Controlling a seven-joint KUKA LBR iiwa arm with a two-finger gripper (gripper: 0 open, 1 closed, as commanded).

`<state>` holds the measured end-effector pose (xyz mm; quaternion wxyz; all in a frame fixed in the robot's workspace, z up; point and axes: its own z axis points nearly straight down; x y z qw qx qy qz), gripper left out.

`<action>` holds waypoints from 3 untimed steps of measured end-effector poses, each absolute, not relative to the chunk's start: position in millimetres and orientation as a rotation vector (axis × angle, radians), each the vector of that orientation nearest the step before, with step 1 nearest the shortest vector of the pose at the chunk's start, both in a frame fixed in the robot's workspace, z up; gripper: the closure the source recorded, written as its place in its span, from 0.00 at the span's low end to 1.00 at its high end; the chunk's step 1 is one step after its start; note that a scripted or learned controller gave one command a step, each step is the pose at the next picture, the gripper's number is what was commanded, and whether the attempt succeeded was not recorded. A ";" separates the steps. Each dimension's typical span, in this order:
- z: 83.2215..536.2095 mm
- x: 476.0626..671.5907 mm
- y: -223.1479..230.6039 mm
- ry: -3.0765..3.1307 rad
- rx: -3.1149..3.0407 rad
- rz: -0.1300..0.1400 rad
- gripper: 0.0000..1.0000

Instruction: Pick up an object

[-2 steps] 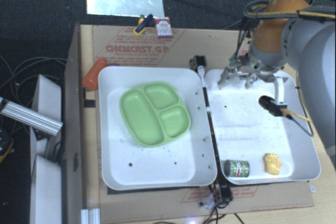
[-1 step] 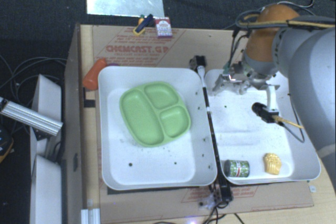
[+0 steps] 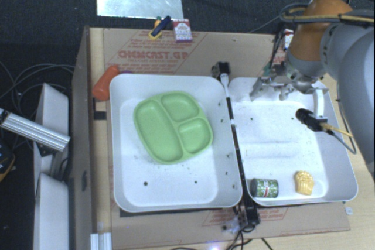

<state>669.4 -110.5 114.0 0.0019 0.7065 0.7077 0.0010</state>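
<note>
We're hovering the gripper (image 3: 271,91), spread and empty, over the right bin (image 3: 281,143) far end, eyeing the can (image 3: 264,187) lying near-left there: probably light, stiff, slick, rolling easily, so pinching across its middle.

You have open floor across the middle of the right bin (image 3: 275,137). The can (image 3: 264,187) and the yellow piece (image 3: 303,182) crowd its near wall. In the left bin (image 3: 152,184) the plate (image 3: 173,126) takes the centre; only the margins are free.

2 white bins (image 3: 170,184) (image 3: 275,143); 1 green plate (image 3: 173,127) (3 compartments); 1 can (image 3: 265,187); 1 yellow lump (image 3: 303,182).
</note>
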 end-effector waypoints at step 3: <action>84.8 669.1 -83.5 2.225 2.215 0.002 0.00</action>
